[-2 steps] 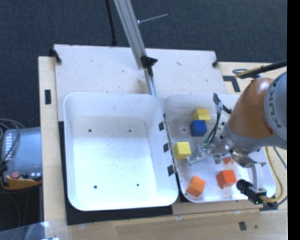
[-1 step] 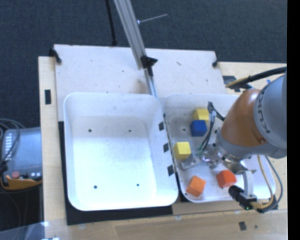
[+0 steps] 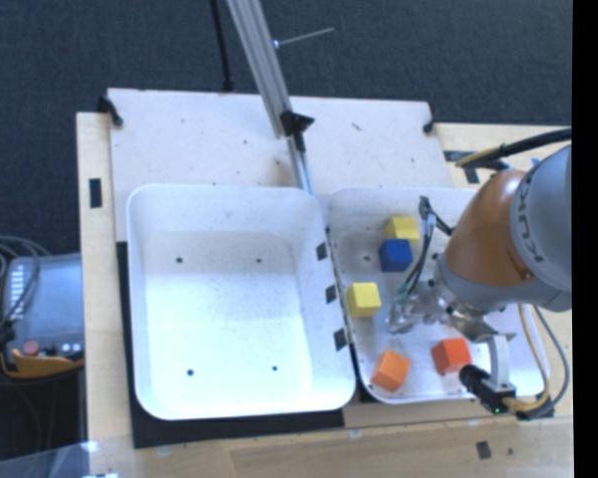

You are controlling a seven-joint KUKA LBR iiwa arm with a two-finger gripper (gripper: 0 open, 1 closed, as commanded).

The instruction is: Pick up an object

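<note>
The right bin (image 3: 344, 217) holds several blocks. A yellow block (image 3: 402, 228) sits at the back with a blue block (image 3: 396, 255) touching its front side. Another yellow block (image 3: 364, 298) lies near the bin's left wall. Two orange blocks lie at the front, one (image 3: 390, 369) to the left and one (image 3: 450, 355) to the right. My gripper (image 3: 411, 316) hangs low over the bin's middle, between the yellow block on the left and the right orange block. I see no block between its fingers.
The left bin (image 3: 229, 302) stands beside the right one. A slanted metal post (image 3: 264, 53) rises from behind the bins. Cables and a grey box (image 3: 40, 312) lie off the bench to the left.
</note>
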